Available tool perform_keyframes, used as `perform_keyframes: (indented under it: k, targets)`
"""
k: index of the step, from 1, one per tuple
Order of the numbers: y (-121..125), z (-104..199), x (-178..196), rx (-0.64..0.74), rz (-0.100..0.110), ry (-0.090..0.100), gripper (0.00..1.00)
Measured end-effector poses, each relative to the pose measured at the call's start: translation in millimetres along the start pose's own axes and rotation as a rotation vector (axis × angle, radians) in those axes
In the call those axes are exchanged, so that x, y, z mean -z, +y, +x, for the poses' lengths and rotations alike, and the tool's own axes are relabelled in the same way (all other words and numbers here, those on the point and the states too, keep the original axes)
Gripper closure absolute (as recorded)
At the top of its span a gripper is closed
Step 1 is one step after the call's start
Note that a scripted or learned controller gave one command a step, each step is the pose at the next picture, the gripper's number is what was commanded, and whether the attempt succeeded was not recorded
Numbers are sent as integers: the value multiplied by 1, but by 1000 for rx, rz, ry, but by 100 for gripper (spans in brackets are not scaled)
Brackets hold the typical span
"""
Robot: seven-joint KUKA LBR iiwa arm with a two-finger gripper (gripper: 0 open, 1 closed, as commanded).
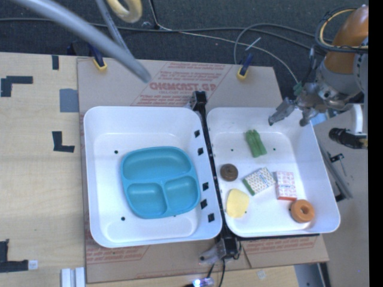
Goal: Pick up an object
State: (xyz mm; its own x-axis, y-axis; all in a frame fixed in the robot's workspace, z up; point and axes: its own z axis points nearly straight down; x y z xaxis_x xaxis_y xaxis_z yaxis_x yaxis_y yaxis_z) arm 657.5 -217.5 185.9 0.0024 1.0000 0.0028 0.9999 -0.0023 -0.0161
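Nearest, an orange ring (302,211) lies loose in the right bin (320,166) beside other small items, ready for picking; above that bin's far corner the claw (291,113) hangs spread open, holding nothing.

Arm reaching in from the right, end effector aloft

The grey arm, orange band above its wrist, enters at the upper right; its end effector (291,116) points leftward with the two fingers (279,115) spread apart and nothing between them.
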Motion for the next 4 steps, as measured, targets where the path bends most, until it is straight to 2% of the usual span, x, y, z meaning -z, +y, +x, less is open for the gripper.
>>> perform_keyframes:
  k: [1, 2, 3, 4]
  targets:
    - [3, 1, 11, 4, -15, -3, 0]
    - [-6, -1, -44, 4, -11, -4, 0]
    - [-6, 0, -97, 5, -13, -3, 0]
    - [-5, 1, -82, 8, -12, -1, 100]
